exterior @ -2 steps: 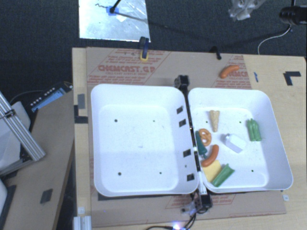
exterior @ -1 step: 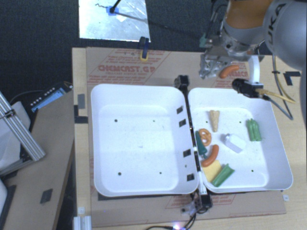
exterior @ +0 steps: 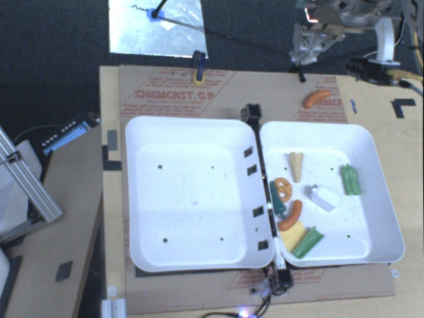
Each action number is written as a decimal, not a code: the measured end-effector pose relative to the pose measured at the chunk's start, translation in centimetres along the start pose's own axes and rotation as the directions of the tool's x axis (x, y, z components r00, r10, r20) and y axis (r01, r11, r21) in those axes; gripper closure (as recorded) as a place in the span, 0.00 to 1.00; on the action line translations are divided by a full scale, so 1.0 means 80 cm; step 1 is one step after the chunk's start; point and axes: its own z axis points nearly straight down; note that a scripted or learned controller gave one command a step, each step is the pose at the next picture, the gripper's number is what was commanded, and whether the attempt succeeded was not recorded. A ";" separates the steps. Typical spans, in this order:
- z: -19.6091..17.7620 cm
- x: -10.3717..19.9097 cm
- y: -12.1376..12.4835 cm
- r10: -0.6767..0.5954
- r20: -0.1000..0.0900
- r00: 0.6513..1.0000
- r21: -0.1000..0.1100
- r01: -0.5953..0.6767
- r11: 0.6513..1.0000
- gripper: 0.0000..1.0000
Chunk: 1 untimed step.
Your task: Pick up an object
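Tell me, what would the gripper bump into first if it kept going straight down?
Probably the brown board just behind the right bin, not a toy. The gripper hangs above that spot, left of the loose sausage. Depth is hard to judge.

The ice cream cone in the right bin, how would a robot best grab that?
Probably from straight above, fingers closing across the middle of the ice cream cone. It lies flat in the right bin, long axis running roughly up and down the view, with bare floor on both sides. The pretzel lies just below, so stay clear of that end.
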 end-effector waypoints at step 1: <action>-0.132 -0.017 0.001 0.003 0.002 1.000 0.001 -0.003 1.000 1.00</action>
